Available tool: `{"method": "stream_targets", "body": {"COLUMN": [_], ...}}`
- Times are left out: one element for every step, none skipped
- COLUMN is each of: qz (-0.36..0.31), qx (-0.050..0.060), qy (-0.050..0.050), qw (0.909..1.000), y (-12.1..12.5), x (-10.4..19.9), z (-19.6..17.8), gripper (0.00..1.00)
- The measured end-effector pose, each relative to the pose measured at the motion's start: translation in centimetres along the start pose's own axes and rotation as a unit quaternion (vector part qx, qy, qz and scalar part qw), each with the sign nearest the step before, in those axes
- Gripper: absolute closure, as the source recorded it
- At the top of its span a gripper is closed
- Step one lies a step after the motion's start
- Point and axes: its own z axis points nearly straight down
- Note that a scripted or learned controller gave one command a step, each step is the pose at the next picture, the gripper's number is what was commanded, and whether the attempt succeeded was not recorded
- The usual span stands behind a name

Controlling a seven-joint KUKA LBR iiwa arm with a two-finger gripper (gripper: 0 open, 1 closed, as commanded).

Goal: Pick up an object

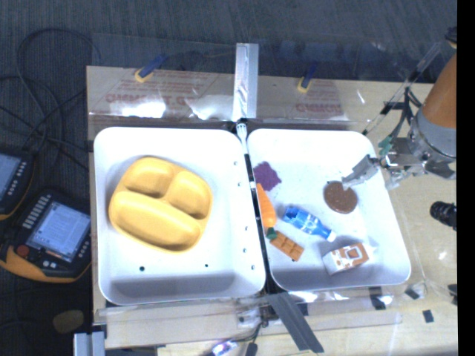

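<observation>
Two-finger gripper (355, 176) sits low in the right white bin (312, 143), jaw state can't tell. Round flat brown disc (341, 197) lies just below-left of the jaws, apparently touching. Blue plastic bottle (307, 222) further left-below; orange carrot-shaped toy (266, 206) well left.

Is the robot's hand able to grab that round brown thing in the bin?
Probably yes. The hand is right at the upper edge of the round brown thing in the right bin. Nothing lies on top of it, and the blue bottle sits a bit apart.
</observation>
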Motion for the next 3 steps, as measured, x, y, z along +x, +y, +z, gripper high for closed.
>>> {"method": "stream_targets", "body": {"qz": [-0.057,-0.146,-0.146], "qx": [-0.002,-0.007,-0.007], "qy": [0.001,-0.003,-0.001], "qw": [0.9984,0.9893,0.9892], "y": [-1.1,5.3,5.4], "x": [2.7,-1.9,-1.9], "z": [16.4,16.9,16.2], "gripper": [0.00,0.00,1.00]}}
